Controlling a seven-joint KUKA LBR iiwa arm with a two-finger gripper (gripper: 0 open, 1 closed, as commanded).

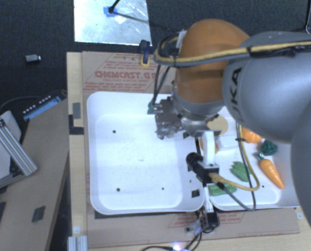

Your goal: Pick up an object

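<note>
You are looking down on the arm (260,77) reaching in from the right, its orange band (207,46) hanging over the seam between the two white bins. The jaws (163,122) are sitting low at the right edge of the left bin (129,161), near its far side; their state cannot be told from here, since the wrist is covering them and nothing is showing between them. The right bin (260,197) is carrying the candidate objects: an orange toy carrot (271,172) near its right side, a second orange piece (249,136) just behind it, a dark green piece (268,148) between the two, and a green leafy toy (240,170) nearer the seam. A yellow cable (239,184) is trailing across that bin. Both bins are resting on a cardboard sheet (118,75) on the surface.
</note>
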